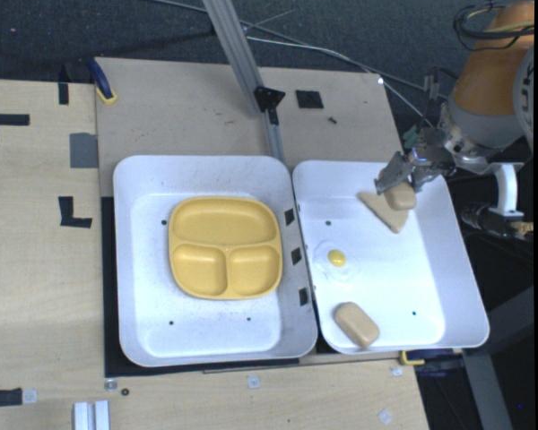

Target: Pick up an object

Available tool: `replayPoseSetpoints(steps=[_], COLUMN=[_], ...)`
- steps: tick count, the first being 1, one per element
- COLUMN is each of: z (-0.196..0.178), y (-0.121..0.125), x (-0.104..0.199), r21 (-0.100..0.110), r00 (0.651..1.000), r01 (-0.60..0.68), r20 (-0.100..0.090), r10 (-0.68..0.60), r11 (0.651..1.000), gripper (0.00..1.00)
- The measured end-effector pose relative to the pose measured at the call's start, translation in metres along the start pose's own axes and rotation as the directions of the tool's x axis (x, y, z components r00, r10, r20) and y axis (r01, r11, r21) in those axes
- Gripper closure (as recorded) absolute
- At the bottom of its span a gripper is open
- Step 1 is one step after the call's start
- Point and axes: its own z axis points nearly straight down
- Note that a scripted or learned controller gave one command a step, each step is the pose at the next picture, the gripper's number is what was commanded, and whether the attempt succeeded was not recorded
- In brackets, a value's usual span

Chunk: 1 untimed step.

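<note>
Grey metal gripper (402, 179) at the upper right of the frame, hanging over the top edge of the right bin (448, 276), fingers pointing down and to the left; whether apart or together, impossible to tell at this size and angle. Directly beneath and touching or nearly touching the fingertips, a tan wedge-shaped piece (387, 209), pale beige, lying in the upper part of the right bin, its pointed end toward the left; nothing visibly clamped between the fingers. Above the gripper, the arm's wrist with its orange band (489, 79) at the far upper right, cables looping around it. Lower in the same bin, near the centre, a fried egg toy (336, 260), a small yellow yolk on a faint white disc, well apart from the wedge. Near the bottom left corner of that bin, a bread roll (356, 323), light brown and oblong, lying tilted. Just beside, on the left, the left bin (134, 267), white and shallow, edges of the two bins touching along the middle. In the centre of the left bin, a yellow divided plate (225, 246) with one wide compartment at the top and two smaller ones below. Under both bins, a wooden bench (170, 106), pale, with black tape marks at the left of the frame. From the top centre, a slanted grey metal bar (235, 38) reaching down to the gap between the bins.
</note>
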Motion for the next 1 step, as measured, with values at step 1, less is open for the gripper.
replayPoseSetpoints(steps=[1], z=[0.0119], y=[0.017], x=[0.0522], r21=[0.001], r00=[1.0], r01=[0.0], r20=[0.0], r10=[0.0], r11=[1.0], gripper=[1.0])
